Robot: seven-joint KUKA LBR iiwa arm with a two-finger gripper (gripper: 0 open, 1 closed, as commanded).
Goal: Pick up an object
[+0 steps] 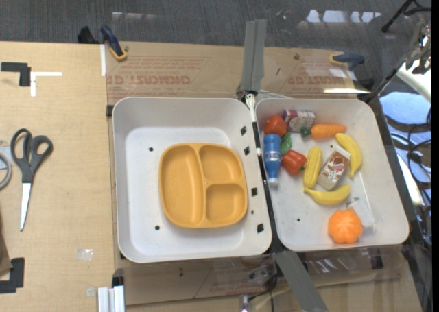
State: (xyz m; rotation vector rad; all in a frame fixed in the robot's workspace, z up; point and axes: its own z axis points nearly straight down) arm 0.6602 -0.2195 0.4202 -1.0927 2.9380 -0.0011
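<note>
Bench (55,235): pale wood surface, with both bins set on it side by side.
Cardboard sheet (171,74): lies under the far edge of the bins and carries printed lettering.
Left bin (130,166): white and shallow, with one item in it.
Right bin (295,214): white and shallow; it touches the left bin along the shared wall and holds all the loose objects.
Divided plate (204,185): yellow-orange, three compartments, flat in the middle of the left bin.
Scissors (27,160): grey handles, on the bench well left of the bins, blades pointing toward the near edge.
Blue bottle (272,156): lies by the right bin's left wall.
Bananas: one (328,196) curves below the carton, another (350,151) lies to its right.
Carton (334,169): small and printed, between the bananas.
Corn cob (313,165): yellow, just left of the carton.
Orange (344,226): near the bin's near right corner.
Carrot (328,129): toward the far wall.
Red pieces: one (275,125) above the bottle, one (293,161) just to its right.
Jaws: cannot tell whether open or closed.
</note>
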